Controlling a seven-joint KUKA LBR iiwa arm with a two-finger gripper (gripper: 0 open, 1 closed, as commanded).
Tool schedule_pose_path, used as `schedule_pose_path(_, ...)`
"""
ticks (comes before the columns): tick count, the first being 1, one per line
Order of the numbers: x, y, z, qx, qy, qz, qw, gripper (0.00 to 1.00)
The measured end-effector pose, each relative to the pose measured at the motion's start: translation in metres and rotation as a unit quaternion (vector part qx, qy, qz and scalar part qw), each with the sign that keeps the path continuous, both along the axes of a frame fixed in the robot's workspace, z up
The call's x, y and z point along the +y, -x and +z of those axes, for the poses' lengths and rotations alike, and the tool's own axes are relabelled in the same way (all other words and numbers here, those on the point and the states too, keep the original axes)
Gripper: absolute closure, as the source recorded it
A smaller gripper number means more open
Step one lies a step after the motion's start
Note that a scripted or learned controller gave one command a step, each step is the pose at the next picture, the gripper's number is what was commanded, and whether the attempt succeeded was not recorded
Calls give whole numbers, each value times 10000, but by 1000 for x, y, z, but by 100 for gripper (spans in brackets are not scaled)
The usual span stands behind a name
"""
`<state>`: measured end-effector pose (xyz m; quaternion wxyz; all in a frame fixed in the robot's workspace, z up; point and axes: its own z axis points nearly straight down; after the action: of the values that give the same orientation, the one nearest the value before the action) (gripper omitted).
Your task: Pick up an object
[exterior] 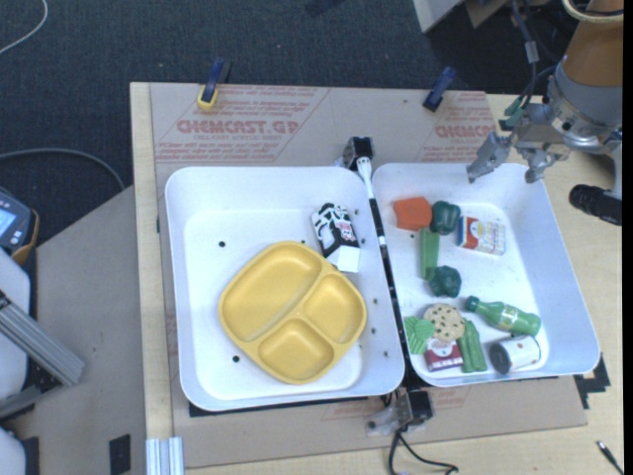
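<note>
While my claw (515,159) hangs spread and holding nothing over the far rim of the right bin (569,295) | yellow tray (292,310) fills left bin (188,265) | I judge the orange block (412,213) the nearest target, lying left and toward me from the claw.

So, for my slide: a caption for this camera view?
Open hand above the right bin of toys; yellow plate left.

A robotics lab is indicated: a protective-film-covered worktop (297,117) is held by spring clamps (211,85), cables (59,156) are trailed over dark carpet, and aluminium framing (40,339) is seen.
</note>
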<state>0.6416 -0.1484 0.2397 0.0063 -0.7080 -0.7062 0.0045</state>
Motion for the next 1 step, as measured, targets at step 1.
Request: schedule_pose_path(1,0,-2,8,-71,12,13,10000,0)
